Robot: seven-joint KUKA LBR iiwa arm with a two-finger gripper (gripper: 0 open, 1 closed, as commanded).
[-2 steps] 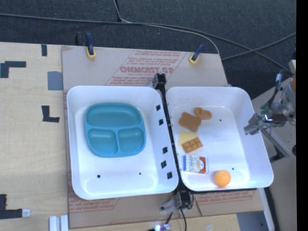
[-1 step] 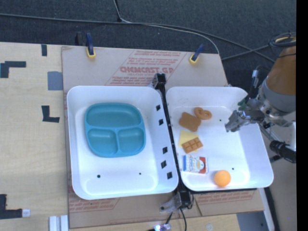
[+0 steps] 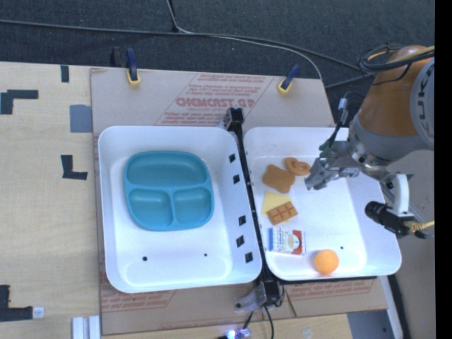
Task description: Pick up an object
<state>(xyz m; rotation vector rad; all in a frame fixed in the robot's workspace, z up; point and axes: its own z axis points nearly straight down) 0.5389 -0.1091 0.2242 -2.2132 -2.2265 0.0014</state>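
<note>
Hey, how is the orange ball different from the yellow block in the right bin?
The orange ball is round and plain; the yellow block is flat, angular and partly brown. The ball sits near the bin's front edge, the block toward the middle by the divider. Both lie loose in the right bin, apart from the gripper.

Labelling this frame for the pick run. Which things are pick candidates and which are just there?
In play:
- hand, in the right bin
- pretzel, nearest the hand
- brown toast piece
- yellow waffle piece
- small carton
- orange ball

Just there:
- teal divided plate in the left bin
- two clamps on the cardboard sheet
- black cable
</note>
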